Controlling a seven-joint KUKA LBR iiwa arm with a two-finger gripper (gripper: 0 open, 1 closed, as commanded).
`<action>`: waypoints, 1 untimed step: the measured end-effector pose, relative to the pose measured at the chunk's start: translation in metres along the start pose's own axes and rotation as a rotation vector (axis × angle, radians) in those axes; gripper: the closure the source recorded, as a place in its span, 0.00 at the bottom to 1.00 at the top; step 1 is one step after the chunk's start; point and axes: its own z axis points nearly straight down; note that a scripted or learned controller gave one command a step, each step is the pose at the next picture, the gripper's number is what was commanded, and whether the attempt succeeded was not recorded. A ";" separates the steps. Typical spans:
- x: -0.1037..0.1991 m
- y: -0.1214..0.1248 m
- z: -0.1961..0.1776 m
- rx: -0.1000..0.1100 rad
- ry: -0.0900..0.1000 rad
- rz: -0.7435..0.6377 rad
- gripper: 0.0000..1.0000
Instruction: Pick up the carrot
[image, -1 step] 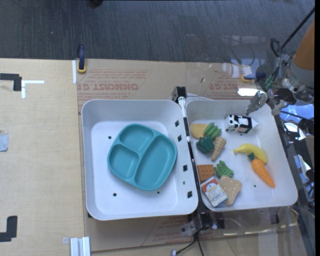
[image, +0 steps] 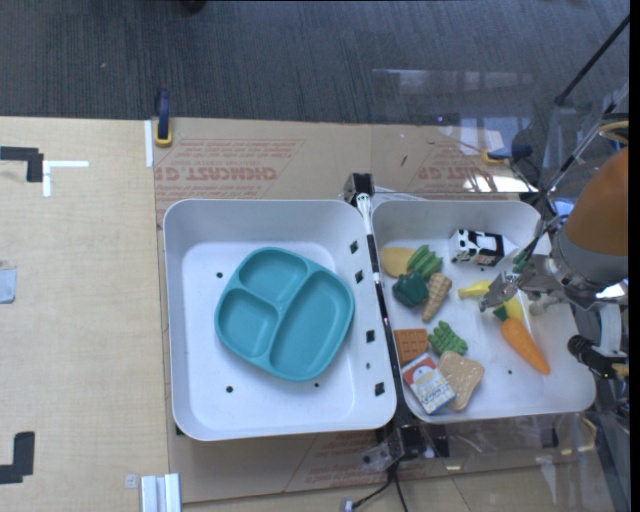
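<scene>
The carrot (image: 526, 343) is orange with a green leafy top. It lies at a slant in the right part of the right bin (image: 560, 400), tip pointing to the near right. My gripper (image: 514, 290) reaches in from the right and hovers directly over the carrot's leafy end, close to it. The grey wrist and orange band (image: 603, 213) sit behind it at the right edge. The gripper body hides part of the carrot's top.
A yellow toy (image: 476, 289) lies just left of the gripper, a black-and-white cow (image: 477, 246) behind it. Corn (image: 437, 297), green vegetables (image: 411, 289), crackers (image: 463, 374) and a small carton (image: 430, 386) crowd the bin's left half. The left bin (image: 190, 400) holds a teal divided plate (image: 285, 312).
</scene>
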 end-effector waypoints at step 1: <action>-0.006 -0.046 0.008 0.004 0.013 0.087 0.00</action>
